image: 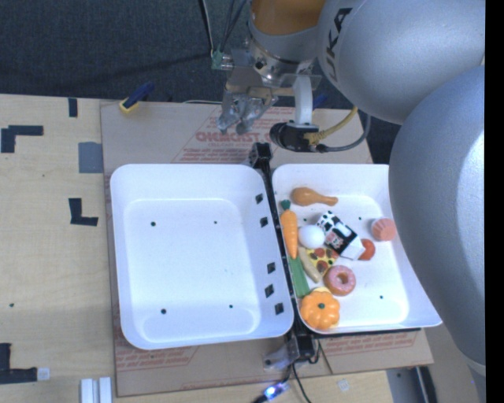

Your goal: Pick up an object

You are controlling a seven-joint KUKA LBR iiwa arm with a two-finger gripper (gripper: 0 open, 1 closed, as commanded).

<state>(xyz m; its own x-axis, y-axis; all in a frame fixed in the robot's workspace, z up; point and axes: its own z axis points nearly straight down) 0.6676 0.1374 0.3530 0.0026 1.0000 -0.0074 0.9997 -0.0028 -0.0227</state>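
**Hovering high: jaws up past the far rim, toys waiting in the right bin**

Hanging above the cardboard sheet (157, 134) beyond the bins' far edge, the jaws (240, 118) show as a blurred metallic cluster, and whether they are parted or closed I cannot tell; nothing can be made out between them. Straight above them sits the orange band (285, 16) of the wrist, with the grey arm (417, 55) sweeping away to their right. Just right of the jaws, a black fitting (290, 135) trails a yellow cable (342, 126).

Below and to the right of the jaws lies the right bin (394, 303), and that's where the objects are, well apart from them. Nearest comes a chicken drumstick (312, 197), then a carrot (290, 233) along the divider, a white egg (310, 237), a black-and-white block (339, 233), a pink piece (384, 229) farther right, a pizza slice (319, 260), a pink doughnut (341, 279), and farthest from the jaws, an orange pumpkin (319, 309).

Below and left of the jaws sits the left bin (189, 260). Out left on the tabletop (47, 236), a blue-and-yellow item (135, 97) lies near the sheet's corner.
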